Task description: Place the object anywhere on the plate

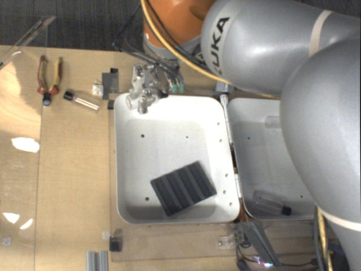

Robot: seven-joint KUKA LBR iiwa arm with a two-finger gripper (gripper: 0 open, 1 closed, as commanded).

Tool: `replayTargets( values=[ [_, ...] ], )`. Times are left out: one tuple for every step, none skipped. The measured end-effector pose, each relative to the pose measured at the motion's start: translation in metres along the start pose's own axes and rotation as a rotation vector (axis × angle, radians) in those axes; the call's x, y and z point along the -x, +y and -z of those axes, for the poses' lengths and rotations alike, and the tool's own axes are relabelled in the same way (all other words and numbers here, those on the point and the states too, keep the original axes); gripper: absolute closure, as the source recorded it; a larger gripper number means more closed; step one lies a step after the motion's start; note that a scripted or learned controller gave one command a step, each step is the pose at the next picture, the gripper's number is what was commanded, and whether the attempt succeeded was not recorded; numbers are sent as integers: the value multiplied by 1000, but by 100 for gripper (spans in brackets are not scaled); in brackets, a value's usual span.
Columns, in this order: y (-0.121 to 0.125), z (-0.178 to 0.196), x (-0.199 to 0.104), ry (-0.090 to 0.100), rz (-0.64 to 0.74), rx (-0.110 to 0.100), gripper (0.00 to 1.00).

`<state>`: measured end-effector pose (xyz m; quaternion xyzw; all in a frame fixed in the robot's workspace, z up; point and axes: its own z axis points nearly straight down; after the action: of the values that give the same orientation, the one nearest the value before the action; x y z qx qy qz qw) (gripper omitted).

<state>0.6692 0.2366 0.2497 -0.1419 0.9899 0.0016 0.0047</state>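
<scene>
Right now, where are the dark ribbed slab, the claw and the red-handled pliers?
Dark ribbed rectangular slab (183, 188), camera view, centre ridge.
Claw (140, 101), camera view, between fingertips.
Red-handled pliers (48, 78), camera view, between handles.

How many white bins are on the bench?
2. The left bin holds a dark ribbed block. The right bin sits beside it, partly hidden by the arm.

— What carries the bins?
— A pale wooden bench (67, 168), with bright glare patches near its left edge.
— And beyond its far edge?
— Dark ribbed flooring (73, 4).
</scene>
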Motion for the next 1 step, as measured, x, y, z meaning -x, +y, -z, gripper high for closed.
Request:
replayTargets(
  values=[
    [0,3,0,1,2,1,100]
  ],
)
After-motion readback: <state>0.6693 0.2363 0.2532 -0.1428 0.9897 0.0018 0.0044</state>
